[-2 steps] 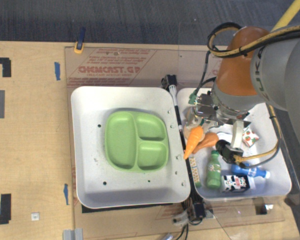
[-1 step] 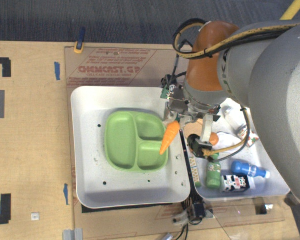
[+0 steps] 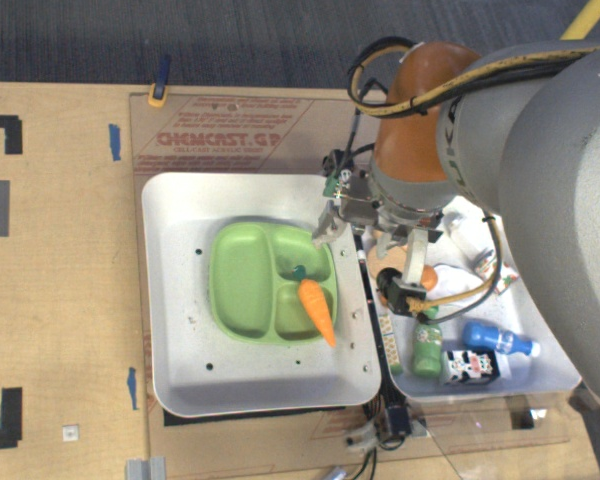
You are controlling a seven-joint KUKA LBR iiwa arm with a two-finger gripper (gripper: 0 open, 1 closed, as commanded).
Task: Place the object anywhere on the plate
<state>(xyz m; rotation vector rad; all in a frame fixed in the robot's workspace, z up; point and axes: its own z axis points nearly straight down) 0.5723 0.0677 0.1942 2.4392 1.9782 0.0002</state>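
Note:
A green divided plate [image 3: 242, 280] lies in the left bin [image 3: 175, 298]. An orange toy carrot [image 3: 317, 310] with a small green top rests in the plate's lower right compartment, its tip pointing over the plate's rim toward the front. My gripper [image 3: 372, 243] hangs above the wall between the two bins, just up and to the right of the carrot and apart from it. Its fingers stand open, one by the plate's upper right corner and the other over the right bin, with nothing between them.
The right bin [image 3: 545, 368] holds a green can [image 3: 427, 353], a blue bottle [image 3: 500, 341], a black-and-white carton [image 3: 470, 366] and a small orange item [image 3: 429, 279]. The arm's bulk covers most of that bin. Cardboard [image 3: 220, 138] lies behind the left bin.

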